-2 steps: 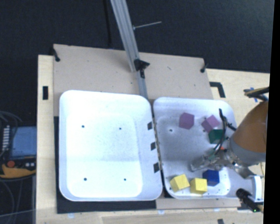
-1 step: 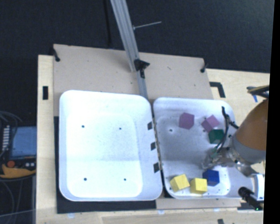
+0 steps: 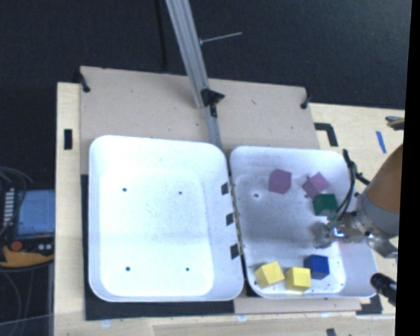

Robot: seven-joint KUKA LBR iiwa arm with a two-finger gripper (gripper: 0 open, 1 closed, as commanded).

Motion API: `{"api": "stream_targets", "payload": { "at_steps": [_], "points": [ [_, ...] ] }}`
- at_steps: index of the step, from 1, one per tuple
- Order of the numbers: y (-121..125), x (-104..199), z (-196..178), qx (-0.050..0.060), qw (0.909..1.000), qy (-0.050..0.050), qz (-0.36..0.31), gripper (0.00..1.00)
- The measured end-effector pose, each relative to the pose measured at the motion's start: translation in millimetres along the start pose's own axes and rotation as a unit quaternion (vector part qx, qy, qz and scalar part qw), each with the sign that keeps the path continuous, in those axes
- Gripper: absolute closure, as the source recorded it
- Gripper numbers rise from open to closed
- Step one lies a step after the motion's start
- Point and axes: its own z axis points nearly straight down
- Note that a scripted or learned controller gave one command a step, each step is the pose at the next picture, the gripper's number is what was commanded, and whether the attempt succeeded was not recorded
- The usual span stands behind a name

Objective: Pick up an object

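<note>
Fixed overhead cam, slant view. Bench w/ two shallow white plastic bins side by side: left bin [image 3: 158, 217], right bin [image 3: 263, 223].

Right bin contents, 6 small blocks:
- purple cube-shaped block [image 3: 280, 181], upper middle of bin, apart from others.
- 2nd purple block, tilted [image 3: 316, 183], upper right, just beside/above the dark green block [image 3: 326, 203]; the two look to be touching or nearly so, can't tell which.
- blue cube block [image 3: 318, 265], lower right, near bin's front wall.
- yellow block, left one [image 3: 269, 274] and yellow block, right one [image 3: 299, 277], side by side along front wall; right yellow sits just beside blue, lower-left of it.

Arm: grey KUKA arm w/ orange band [image 3: 385, 197] comes in from right edge, over right bin's right side. Dark cable loops along wrist. Two-finger metal gripper [image 3: 326, 235] is low inside right bin, between green block (above it in view) and blue block (below it). Near both, not clearly touching either.

Claw state: can't tell how far open — finger area is a small blurred grey/metal patch. No block visible between the fingers, so no grasp confirmed.

Other: slanted grey metal pole [image 3: 195, 57] runs from top of frame down to gap btw bins. Blue box w/ cables [image 3: 35, 214] on left off the bench.
</note>
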Motion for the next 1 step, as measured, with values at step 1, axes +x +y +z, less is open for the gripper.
{"api": "stream_targets", "payload": {
  "at_steps": [1],
  "points": [
    [5.1, 7.9, -50.3, -0.001, 1.0, 0.0, -0.001, 1.0]
  ]
}}
